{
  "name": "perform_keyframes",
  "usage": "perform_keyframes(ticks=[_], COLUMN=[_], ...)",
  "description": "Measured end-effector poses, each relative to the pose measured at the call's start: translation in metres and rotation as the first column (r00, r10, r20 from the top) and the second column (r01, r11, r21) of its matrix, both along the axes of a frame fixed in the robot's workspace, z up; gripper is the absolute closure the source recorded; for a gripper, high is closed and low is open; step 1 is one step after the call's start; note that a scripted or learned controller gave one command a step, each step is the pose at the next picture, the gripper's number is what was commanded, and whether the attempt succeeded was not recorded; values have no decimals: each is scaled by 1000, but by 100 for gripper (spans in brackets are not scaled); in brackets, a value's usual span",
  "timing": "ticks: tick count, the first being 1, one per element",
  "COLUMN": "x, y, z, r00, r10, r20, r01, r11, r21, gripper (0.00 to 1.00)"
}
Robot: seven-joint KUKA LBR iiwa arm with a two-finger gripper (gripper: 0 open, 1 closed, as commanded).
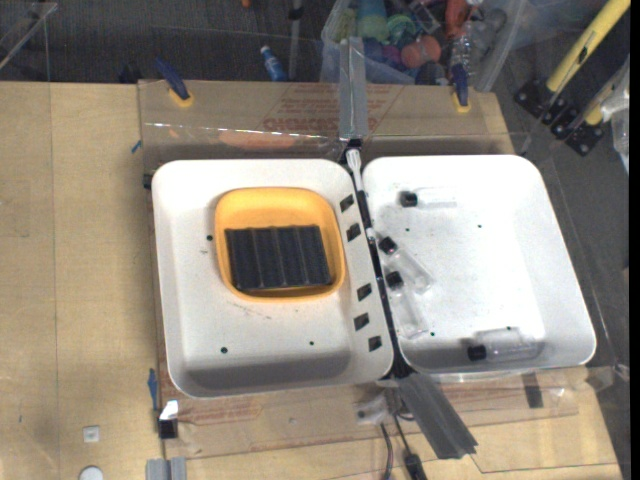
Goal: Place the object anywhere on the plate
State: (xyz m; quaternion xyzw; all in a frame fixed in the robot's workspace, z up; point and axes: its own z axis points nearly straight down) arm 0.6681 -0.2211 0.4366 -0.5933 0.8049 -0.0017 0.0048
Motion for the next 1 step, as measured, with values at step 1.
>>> perform_keyframes(ticks=[1], x=[0], y=[0], z=[0], r00=[941], r10=[339], r20=[-1], r01=[-339], r11=[941], r21=[-2], gripper=[100])
